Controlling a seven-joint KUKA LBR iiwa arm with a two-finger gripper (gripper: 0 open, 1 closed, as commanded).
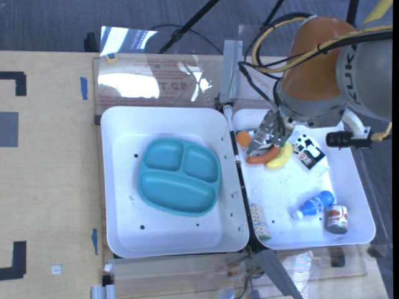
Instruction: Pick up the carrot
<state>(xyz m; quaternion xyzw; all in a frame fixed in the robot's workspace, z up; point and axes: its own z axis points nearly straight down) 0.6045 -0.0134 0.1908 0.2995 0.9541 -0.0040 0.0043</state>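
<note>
A: Hovering low, gripper (269, 136) sits over the far left corner of the right bin (355, 185). Arm (324, 67) comes in from the right, wrist tipped down toward the pile there.

B: Carrot?

A: Carrot (257, 159) lies by the left wall of that bin, near the far corner, long axis roughly across the bin. Banana (282, 157) is touching it on the right. A small orange thing (242, 138) sits just beyond it, tight to the wall; can't name it.

B: Jaws?

A: Can't tell. Metal is blurred into the fruit. Whether the tips touch the carrot or stand just above it, unreadable. No sign it's lifted.

B: Why that approach?

A: My read: wall on one side and banana on the other leave little room, so a descent from above, closing across the carrot's narrow width, is the sensible way in.

B: Risk?

A: Catching the banana with it, or nudging the carrot against the wall.

B: Elsewhere?

A: Bottle (315, 205) and can (336, 218) near the front right corner, well apart. Black-and-white item (308, 151) beside the banana. Left bin (118, 185) carries a teal plate (179, 175).
</note>
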